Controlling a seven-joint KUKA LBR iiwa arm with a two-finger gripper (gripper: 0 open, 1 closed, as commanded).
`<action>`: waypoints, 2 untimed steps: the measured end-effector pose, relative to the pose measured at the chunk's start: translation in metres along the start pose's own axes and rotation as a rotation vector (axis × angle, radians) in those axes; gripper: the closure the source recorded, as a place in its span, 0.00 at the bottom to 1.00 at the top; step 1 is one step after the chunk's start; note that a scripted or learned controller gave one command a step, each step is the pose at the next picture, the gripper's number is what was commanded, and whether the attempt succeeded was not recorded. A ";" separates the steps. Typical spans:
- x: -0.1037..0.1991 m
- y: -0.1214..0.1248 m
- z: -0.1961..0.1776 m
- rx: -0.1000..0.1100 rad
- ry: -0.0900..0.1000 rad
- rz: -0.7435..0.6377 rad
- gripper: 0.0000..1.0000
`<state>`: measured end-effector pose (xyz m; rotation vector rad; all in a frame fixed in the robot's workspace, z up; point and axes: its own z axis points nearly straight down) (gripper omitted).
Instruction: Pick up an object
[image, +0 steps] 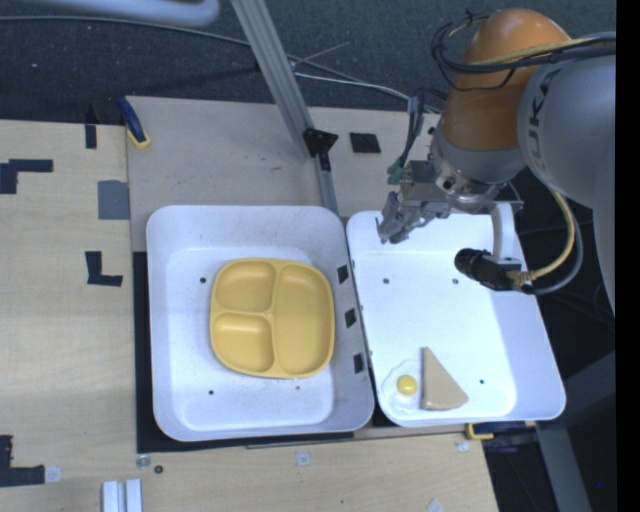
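The pincer hangs over the right bin's far corner; I cannot tell its state. The tan wedge and yellow ball wait at the near edge, untouched.

Light wooden counter, seen from above at a slant. Two shallow white bins directly on it, side by side, touching along inner edges: left bin, right bin. Dark mat peeking out under left bin's left and bottom edge. Black tape marks scattered over counter's left part, grey patch near them. Black square behind the bins. Metal pole slanting up from counter's back.
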<state>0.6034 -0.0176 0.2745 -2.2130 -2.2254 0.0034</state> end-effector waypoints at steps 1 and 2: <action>0.050 -0.017 0.004 0.000 0.000 0.000 1.00; 0.100 -0.028 0.031 0.002 -0.001 0.000 1.00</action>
